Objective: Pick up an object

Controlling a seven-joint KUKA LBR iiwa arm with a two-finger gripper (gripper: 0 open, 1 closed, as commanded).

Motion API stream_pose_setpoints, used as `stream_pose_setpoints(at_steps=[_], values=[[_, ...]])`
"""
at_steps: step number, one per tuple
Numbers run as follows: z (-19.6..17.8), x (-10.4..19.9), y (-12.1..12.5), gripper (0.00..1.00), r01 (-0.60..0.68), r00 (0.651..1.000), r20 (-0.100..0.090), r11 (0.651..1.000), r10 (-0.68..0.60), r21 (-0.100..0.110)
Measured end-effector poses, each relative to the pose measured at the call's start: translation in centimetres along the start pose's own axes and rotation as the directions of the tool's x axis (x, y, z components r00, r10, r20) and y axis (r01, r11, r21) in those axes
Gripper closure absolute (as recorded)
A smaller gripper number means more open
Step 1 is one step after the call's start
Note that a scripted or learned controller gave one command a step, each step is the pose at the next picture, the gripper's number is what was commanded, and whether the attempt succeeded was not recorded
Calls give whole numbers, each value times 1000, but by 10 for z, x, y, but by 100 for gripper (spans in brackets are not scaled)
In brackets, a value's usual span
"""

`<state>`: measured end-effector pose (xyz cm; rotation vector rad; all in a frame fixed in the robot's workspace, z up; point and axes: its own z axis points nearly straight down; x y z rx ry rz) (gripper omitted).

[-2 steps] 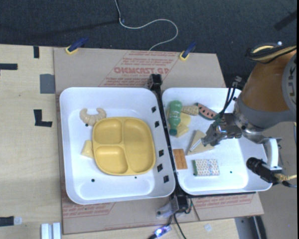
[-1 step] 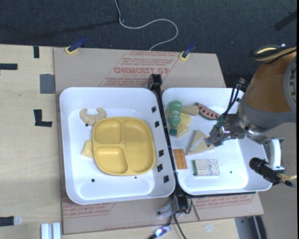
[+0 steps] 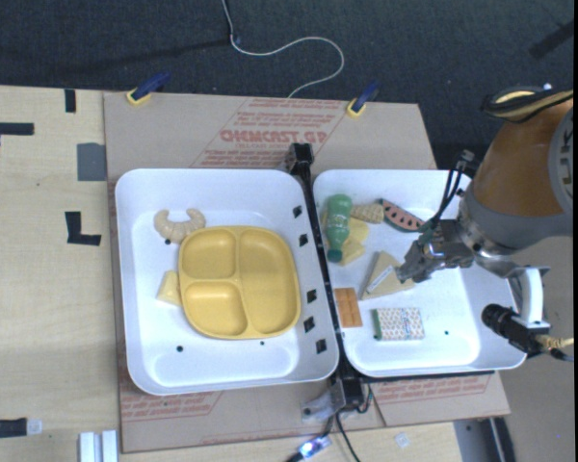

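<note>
Two white bins sit side by side on a cardboard sheet. Far to the left of the pincer, the left bin [image 3: 135, 258] holds a yellow divided plate [image 3: 239, 282], with a tan curled piece [image 3: 177, 223] touching its upper left edge and a pale yellow wedge [image 3: 169, 287] tucked at its left side. A black divider strip [image 3: 313, 248] runs between the two bins.

In the right bin [image 3: 462, 349], left of the pincer, a green bottle-like toy [image 3: 338, 221] lies near the divider, with a small orange block [image 3: 348, 307] lower down beside the same wall. A speckled rectangular packet [image 3: 398, 323] lies below and slightly left of the pincer. A brown spotted strip [image 3: 401, 217] lies above and left of it. A pale cream wedge [image 3: 382, 275] lies just left of the pincer, its right end at the fingertips.

The pincer [image 3: 416, 266] hangs low over the right bin, its tips near that wedge; whether it is spread or pressed together cannot be told. The grey and orange arm [image 3: 520, 181] reaches in from the right.
</note>
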<state>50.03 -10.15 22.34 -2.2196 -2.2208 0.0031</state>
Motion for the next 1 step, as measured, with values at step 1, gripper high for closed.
stream_pose_setpoints(at_steps=[1], values=[[-6,15,7,100,2,1000,-1,1000,-2,-1]])
